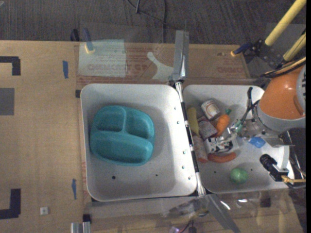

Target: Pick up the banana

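Two shallow white bins are seen side by side on the table [39, 130]. The left bin [97, 178] is occupied by a teal divided plate [122, 134], which lies towards its left half. The right bin [252, 178] is crowded with small things.

The banana [193, 120] is found at the left edge of the right bin, lying lengthwise along the wall shared with the left bin. Just below it, a slim reddish-brown packet [199, 150] is laid along the same wall. To the banana's right, a small can with a pale label [210, 108] is set, and a carrot [222, 124] lies tilted beside it. A flat printed packet [208, 129] is wedged between the banana and the carrot, touching or nearly touching both.

The gripper [224, 142] is positioned low over the bin's middle, to the right of the banana and apart from it, above a red sausage-like piece [222, 158]. Whether it is released or clenched cannot be told, as its tips are lost among the clutter. A green lime [238, 174] lies near the front wall, and a small blue item [257, 141] rests under the arm [282, 101].
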